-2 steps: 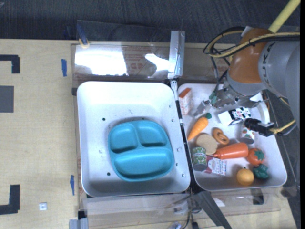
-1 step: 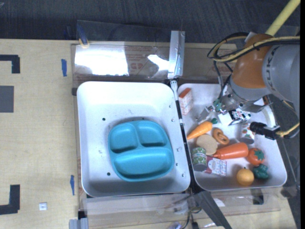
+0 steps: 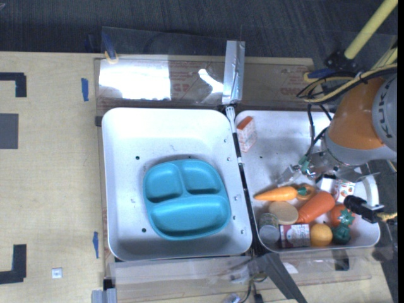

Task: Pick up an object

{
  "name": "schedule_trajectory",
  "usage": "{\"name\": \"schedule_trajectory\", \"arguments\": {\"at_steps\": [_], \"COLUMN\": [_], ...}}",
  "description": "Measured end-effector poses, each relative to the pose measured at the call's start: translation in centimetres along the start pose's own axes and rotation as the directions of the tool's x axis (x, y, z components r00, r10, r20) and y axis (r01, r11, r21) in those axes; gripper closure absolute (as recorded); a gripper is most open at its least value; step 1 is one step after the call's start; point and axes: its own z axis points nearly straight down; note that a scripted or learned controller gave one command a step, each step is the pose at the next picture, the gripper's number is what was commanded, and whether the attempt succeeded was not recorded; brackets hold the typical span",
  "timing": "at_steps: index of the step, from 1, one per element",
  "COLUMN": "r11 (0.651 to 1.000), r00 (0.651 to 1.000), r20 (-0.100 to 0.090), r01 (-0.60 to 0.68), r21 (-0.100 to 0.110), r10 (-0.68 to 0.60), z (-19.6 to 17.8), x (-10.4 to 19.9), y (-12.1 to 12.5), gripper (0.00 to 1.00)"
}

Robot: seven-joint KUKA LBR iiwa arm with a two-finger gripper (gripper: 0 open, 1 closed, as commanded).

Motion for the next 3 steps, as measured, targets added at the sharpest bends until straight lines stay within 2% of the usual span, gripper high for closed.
{"name": "schedule_trajectory", "arguments": {"at_steps": [1,2,3], "r11": [0.993,0.999,0.996], "r00": [0.993,0.999,0.996], "r20": [0.001,-0.005,0.001], "r01": [-0.118,-0.053,0.093], "r21": [0.002,-0.004,0.001], "r10": [0.118,0.053,-0.093], "z": [-6.4,-0.1,0.2], "x": [-6.5,-7.4,-7.4], "y": [-0.8,4.1,4.4], "gripper": [0.0,0.0,0.0]}}
